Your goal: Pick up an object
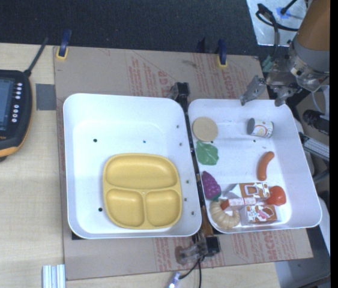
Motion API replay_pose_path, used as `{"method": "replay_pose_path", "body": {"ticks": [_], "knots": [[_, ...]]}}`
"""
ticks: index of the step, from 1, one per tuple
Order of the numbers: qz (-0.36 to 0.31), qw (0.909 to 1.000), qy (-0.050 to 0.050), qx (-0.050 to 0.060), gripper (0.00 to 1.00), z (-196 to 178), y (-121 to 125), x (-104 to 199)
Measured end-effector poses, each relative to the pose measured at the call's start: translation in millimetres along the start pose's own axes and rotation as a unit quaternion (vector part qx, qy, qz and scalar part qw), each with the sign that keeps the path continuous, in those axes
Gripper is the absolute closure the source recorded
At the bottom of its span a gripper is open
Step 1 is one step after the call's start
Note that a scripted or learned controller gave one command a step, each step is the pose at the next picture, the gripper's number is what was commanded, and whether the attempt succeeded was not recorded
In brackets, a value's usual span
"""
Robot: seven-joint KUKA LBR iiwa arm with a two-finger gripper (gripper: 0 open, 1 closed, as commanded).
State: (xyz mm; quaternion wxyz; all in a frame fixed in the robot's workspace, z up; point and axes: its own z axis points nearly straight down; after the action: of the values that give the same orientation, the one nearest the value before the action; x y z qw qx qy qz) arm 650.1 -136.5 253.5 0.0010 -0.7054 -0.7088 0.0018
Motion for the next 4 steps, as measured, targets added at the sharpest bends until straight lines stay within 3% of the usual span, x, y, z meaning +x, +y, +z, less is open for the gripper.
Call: {"method": "replay_pose_path", "body": {"ticks": [1,2,3,4], "knots": [[0.000,1.0000,0.000,0.002,0.00,108.8,-19.4,-76.4],[0.000,1.0000,0.000,0.000,0.00,112.9,-68.7,-74.9],[-0.001,1.0000,0.000,0.001,0.00,162.7,-80.5,-74.2],[-0.003,1.0000,-0.001,0.001,1.00,151.8,-80.2,-75.5]]}}
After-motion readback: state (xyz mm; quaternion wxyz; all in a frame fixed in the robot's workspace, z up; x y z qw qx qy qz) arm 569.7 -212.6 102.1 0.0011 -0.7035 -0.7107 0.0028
